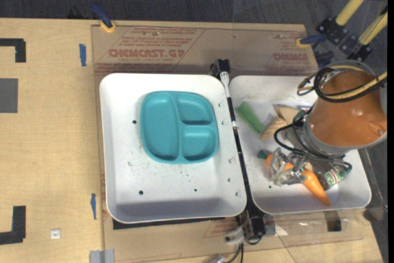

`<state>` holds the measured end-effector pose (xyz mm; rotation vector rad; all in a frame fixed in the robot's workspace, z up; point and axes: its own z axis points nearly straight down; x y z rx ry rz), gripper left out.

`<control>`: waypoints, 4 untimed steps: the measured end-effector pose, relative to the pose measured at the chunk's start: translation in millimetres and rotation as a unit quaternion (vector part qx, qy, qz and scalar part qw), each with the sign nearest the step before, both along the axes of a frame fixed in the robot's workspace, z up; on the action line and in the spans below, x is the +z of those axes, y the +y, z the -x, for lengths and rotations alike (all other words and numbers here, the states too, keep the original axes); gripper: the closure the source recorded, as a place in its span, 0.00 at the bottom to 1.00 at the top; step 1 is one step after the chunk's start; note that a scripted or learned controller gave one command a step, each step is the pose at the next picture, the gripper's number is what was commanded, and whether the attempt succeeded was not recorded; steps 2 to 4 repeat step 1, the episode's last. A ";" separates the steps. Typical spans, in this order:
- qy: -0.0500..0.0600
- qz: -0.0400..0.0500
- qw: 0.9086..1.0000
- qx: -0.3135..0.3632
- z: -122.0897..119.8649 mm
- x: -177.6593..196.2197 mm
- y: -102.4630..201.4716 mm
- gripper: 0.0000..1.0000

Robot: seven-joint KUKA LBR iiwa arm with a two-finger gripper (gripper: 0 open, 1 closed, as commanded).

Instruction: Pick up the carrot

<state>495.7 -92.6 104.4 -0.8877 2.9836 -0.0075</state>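
Observation:
The carrot (316, 186) is an orange tapered piece lying near the front edge of the right white bin (354, 197). My gripper (285, 168) hangs low over that bin, under the arm's orange band (346, 114). It sits just left of the carrot's thick end, touching or nearly touching it. The metal of the gripper and its cables blur together here. A small orange and green bit (268, 159) lies at the gripper's left side.
A green block (250, 116) and a beige wedge (278, 119) lie at the back of the right bin. A small red, green and white item (334, 177) sits beside the carrot. The left bin (123, 163) holds a teal divided plate (180, 126).

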 end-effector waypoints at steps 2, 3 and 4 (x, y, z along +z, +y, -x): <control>0.006 -0.001 0.999 -0.041 -32.9 114.3 64.4 1.00; 0.006 -0.001 0.999 -0.041 -32.9 114.3 64.4 1.00; 0.006 -0.001 0.999 -0.041 -32.9 114.3 64.4 1.00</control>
